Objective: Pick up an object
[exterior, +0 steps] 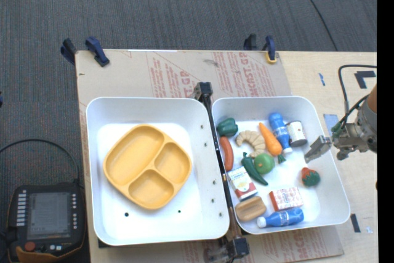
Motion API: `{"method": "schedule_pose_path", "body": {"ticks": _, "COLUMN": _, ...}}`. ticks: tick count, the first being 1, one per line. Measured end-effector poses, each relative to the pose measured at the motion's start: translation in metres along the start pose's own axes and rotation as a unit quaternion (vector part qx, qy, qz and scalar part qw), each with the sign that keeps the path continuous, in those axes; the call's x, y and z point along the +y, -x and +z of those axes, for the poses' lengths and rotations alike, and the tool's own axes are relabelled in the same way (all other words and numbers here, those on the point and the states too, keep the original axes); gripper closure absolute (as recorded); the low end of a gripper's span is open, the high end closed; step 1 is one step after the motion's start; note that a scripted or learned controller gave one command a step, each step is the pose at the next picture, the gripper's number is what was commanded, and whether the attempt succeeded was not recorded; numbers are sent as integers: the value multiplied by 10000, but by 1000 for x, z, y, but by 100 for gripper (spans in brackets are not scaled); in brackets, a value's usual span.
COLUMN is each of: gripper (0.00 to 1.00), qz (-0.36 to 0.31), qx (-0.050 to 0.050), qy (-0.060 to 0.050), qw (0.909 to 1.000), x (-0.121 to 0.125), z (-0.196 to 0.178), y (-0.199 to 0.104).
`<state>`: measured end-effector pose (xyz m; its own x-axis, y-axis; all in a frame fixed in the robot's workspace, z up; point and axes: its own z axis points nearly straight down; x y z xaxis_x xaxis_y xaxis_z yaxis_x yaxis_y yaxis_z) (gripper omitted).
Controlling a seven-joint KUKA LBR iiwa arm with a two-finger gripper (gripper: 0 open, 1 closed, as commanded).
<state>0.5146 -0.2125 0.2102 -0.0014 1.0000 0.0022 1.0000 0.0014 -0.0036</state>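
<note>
Fingers on the gripper point(325, 148) I can't read from where I stand; whether they are spread or closed is beyond telling, and nothing shows between them; the gripper hangs over the right rim of the right bin point(308, 105), the arm coming in from the right. Just below and left of it a strawberry point(311, 177) lies by the bin wall; a silver can point(297, 133) and a blue bottle point(279, 129) sit up near the far side, a carrot point(269, 139) beside them; a green pepper point(226, 127), a sausage point(226, 153) and a croissant point(251, 139) lie toward the divider; a red and white carton point(285, 199) and another blue bottle point(283, 217) rest near the front; the left bin point(98, 111) holds a yellow divided plate point(148, 165).
</note>
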Motion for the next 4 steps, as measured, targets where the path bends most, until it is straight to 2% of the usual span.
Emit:
{"method": "schedule_pose_path", "body": {"ticks": 1, "gripper": 0, "qz": -7, "qx": 3, "qy": -5, "qw": 10000, "x": 30, "z": 124, "y": -8}}
{"method": "schedule_pose_path", "body": {"ticks": 2, "gripper": 100, "qz": 6, "qx": 14, "qy": -19, "qw": 10000, "x": 30, "z": 116, "y": -8}}
{"method": "schedule_pose_path", "body": {"ticks": 3, "gripper": 0, "qz": 10, "qx": 14, "qy": -19, "qw": 10000, "x": 30, "z": 116, "y": -8}}
{"method": "schedule_pose_path", "body": {"ticks": 4, "gripper": 100, "qz": 9, "qx": 22, "qy": -29, "qw": 10000, "x": 30, "z": 107, "y": -8}}
